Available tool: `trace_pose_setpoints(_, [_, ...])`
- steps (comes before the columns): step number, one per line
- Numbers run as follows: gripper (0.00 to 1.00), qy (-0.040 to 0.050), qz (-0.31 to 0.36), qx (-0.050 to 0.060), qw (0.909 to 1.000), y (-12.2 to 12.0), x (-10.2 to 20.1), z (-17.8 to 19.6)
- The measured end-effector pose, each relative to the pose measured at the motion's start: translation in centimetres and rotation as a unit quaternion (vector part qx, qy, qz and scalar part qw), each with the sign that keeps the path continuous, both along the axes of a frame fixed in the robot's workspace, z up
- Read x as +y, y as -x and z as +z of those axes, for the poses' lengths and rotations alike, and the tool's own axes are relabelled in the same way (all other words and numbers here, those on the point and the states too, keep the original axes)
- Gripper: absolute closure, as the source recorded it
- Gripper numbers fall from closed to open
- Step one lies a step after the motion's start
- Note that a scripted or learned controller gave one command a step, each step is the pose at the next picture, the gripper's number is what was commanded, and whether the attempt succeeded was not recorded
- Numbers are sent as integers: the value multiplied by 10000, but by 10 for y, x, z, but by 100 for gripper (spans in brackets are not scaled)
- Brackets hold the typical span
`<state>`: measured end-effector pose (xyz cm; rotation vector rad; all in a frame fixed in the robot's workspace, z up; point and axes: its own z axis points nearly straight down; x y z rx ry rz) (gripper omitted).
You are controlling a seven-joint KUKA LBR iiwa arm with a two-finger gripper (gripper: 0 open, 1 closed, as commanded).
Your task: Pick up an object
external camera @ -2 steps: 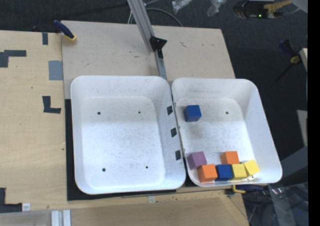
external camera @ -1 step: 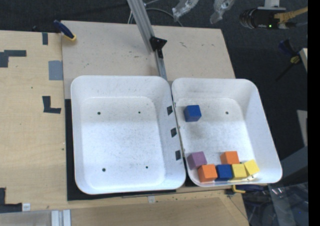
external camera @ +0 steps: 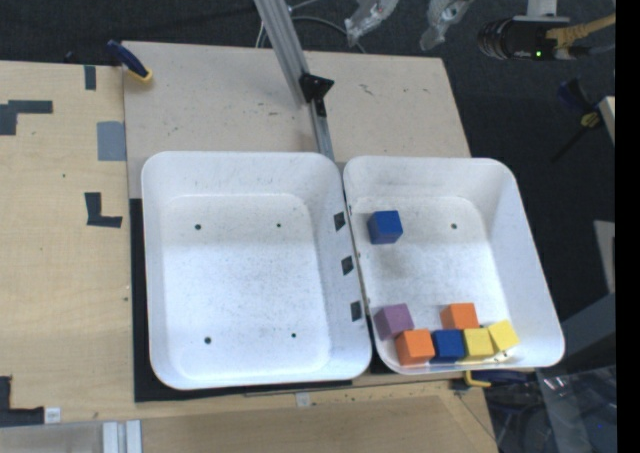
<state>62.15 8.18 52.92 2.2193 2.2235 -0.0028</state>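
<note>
My pincer (external camera: 410, 16) hangs well beyond the far edge of the bench, fingers spread apart with nothing between them, so I judge I am at the start, with the reach not yet made. The blue cube (external camera: 385, 226) sits alone in the far left part of the right bin (external camera: 520, 203), while the purple cube (external camera: 394, 319), two orange cubes, a second blue one and two yellow ones crowd its near edge. The lone blue cube looks the easiest target: I would need to come nearer and down over it, then close.
</note>
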Motion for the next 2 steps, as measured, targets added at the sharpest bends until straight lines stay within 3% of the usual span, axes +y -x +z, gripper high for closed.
trace_pose_setpoints(2, [0, -2, 0, -1, 10000, 0, 0, 0])
